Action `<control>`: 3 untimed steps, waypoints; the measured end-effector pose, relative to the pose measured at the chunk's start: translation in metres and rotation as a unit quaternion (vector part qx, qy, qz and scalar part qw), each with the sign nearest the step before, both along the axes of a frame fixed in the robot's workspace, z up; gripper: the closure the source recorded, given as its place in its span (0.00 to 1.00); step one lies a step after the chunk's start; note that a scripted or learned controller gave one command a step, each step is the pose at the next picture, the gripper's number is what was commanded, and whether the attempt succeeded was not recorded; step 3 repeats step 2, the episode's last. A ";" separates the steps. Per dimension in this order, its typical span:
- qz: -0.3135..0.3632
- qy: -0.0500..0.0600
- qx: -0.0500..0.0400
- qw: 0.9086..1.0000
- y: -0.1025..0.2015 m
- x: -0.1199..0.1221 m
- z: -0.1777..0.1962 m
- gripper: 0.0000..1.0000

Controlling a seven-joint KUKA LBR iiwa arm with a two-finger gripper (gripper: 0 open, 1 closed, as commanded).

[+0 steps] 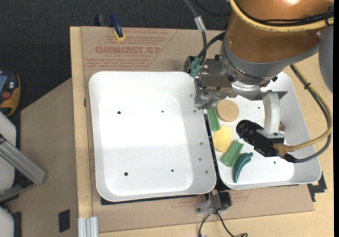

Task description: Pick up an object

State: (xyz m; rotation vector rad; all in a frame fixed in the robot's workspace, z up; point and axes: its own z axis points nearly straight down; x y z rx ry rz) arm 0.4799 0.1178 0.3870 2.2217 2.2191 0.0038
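Tool (212, 93) sits low over the right bin (302, 172), seemingly above a green stick (213, 119); its grip can't be judged.

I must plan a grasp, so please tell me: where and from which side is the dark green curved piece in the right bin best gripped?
Grip the dark green curved piece across its narrow middle, coming from above; it lies flat and slender.

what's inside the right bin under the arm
In the right bin: a tan disc, yellow piece, green stick, light green block and teal curved piece. The arm covers its upper part.
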 end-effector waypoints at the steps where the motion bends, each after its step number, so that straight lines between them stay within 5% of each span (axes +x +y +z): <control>1: 0.000 0.000 0.000 1.000 -0.010 0.000 0.008 1.00; 3: 0.000 -0.001 0.000 1.000 -0.010 0.000 0.018 1.00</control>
